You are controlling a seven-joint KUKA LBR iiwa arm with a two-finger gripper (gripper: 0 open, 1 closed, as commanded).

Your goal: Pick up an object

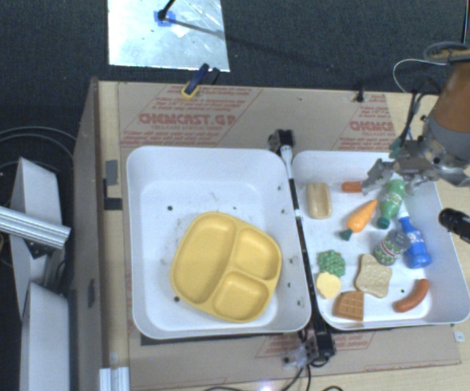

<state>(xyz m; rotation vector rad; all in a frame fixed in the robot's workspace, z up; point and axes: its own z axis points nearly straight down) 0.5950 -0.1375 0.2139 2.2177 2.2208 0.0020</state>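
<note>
White bins sit side by side on a cardboard-covered bench [218,108]. Left bin [157,186] holds a yellow divided tray [226,265], lying well apart from the arm. Right bin [454,287] holds the small objects.

Arm [467,104] enters from the right, and its gripper [399,172] hangs over the upper part of the right bin. Whether the fingers are spread or pressed together cannot be told, as the metal parts blur into one another.

Green bottle [392,199] lies directly under the gripper tip, touching or nearly touching it; actual contact cannot be confirmed. Blue bottle [415,245] lies just below the green one, beside a dark can [392,247]. Carrot [362,217] lies just left of the green bottle. Bread roll [319,200] lies near the bin's left wall. Toast slice [373,277], waffle [349,305] and sausage [411,296] crowd the lower end. Broccoli [330,261] and a yellow round piece [328,285] touch each other. Small orange piece [352,187] near the gripper is partly hidden and hard to identify.
</note>
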